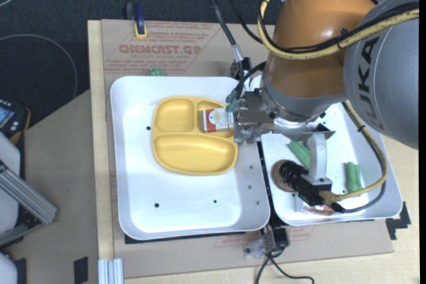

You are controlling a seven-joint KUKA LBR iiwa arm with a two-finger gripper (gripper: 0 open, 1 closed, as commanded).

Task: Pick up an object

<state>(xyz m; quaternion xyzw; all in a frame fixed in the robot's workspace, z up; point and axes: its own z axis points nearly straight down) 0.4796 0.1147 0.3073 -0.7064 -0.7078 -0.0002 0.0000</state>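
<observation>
Hovering my claw (234, 122) beside the small carton (217, 120) on the yellow divided plate (193, 143) in the left bin (133, 163), I'm approaching; grip state unclear. Next, I'd descend squarely over it.

From my remote seat the arm (373, 70) reads as bulky grey casing with part of a dark "KUKA" lettering showing on its flank. Next to that lettering sits a big glossy orange dome (318, 18), the band above the wrist. A yellow cable (313, 53) with a black one alongside loops over the dome, and another yellow run curves below the grey casing. Under the dome comes a grey metal wrist ring (293, 106), then dark, boxy pincer (241, 118) hardware with small fittings and a thin black cable rising from it.
</observation>
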